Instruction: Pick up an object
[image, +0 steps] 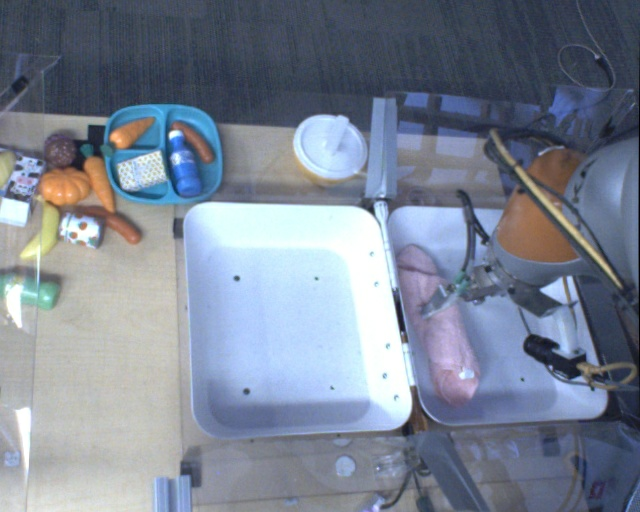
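Beside the end effector (440, 297) (touching) lies the pink sausage (440, 325).

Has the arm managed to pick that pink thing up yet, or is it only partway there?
Partway. Reached: the gripper is down in the right bin, right at the pink roll. In hand: closing on it, though no grasp is visible. Left: the lift, since the roll lies flat on the bin floor.

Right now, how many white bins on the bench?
2. The left bin sits mid-bench; the right bin adjoins it, holding a pink roll, with the gripper over it.
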